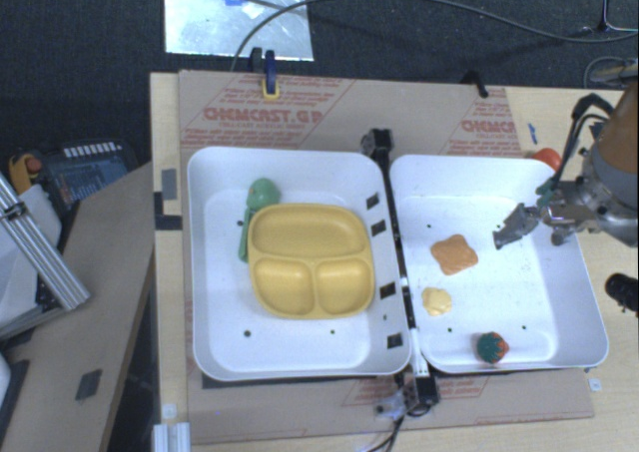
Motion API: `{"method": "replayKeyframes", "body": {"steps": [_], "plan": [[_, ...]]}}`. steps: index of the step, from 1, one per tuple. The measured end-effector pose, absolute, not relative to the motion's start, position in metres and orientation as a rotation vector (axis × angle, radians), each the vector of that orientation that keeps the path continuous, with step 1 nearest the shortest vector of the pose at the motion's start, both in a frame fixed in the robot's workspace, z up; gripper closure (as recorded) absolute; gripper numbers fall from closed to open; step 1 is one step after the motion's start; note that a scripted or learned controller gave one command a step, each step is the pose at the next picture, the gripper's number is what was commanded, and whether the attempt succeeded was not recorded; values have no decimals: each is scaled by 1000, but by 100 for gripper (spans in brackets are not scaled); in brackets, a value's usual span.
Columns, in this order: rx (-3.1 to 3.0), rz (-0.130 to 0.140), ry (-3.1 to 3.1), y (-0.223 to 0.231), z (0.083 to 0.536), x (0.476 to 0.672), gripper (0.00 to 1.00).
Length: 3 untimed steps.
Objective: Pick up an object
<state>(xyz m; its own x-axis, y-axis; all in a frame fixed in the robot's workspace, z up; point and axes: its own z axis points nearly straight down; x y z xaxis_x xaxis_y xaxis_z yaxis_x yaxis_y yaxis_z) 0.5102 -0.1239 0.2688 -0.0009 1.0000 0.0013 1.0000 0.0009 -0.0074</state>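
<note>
Tool first: it hung over the right bin, reaching in from the right on the grey arm, with its dark tip low above the white floor near the bin's middle. Whether it was spread or closed could not be told from this angle, and nothing could be seen gripped in it.

Nearest the viewer in that bin lay a small green-and-red ball by the front wall, well apart from the tool. Farther back sat a pale yellow lump, then an orange, biscuit-shaped piece, which was near the tool, to its left and a little closer to the viewer, not touching it. An orange-red object showed at the bin's far rim.

In the left bin a yellow divided tray rested on the floor, with a green spoon-like utensil tucked at its far left edge. Both bins stood on a cardboard sheet covering the tabletop.
</note>
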Motion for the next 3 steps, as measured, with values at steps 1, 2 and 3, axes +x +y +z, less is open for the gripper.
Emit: {"method": "replayKeyframes", "body": {"steps": [1,2,3], "plan": [[-2219,-2,-2226,-124,273,512,0],[-2219,1,-2222,-125,229,519,0],[-2218,2,-2220,-125,173,528,0]]}}
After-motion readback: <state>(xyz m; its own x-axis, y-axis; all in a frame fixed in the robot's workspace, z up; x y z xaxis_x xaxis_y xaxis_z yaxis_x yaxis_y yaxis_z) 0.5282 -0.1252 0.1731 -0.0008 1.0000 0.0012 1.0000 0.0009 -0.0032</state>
